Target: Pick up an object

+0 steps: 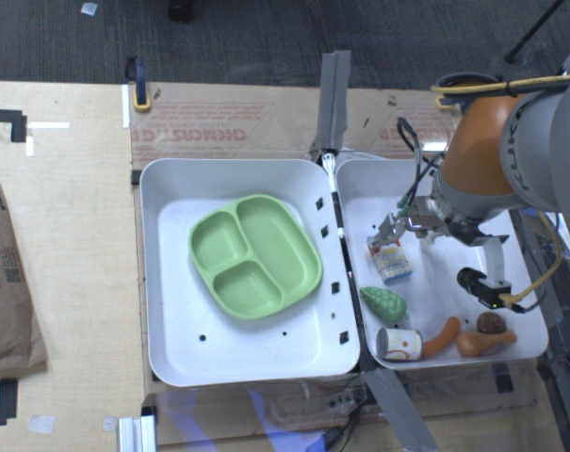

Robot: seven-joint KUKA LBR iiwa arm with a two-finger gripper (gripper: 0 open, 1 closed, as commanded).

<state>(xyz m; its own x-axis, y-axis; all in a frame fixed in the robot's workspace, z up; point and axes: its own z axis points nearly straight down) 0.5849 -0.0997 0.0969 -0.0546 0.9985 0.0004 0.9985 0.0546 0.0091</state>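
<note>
Single fixed cam above bench, looking down at a slant; left bin [162,281] sits centre, right bin [435,182] at 3 o'clock; arm [511,149] enters from 3 o'clock

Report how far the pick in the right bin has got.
Done: the arm has reached the right white bin. In hand: the claw hangs just above the small white and blue carton; contact is unclear. Left: closing on it and lifting; the green ridged toy and orange carrot-shaped toy lie nearby.
</note>
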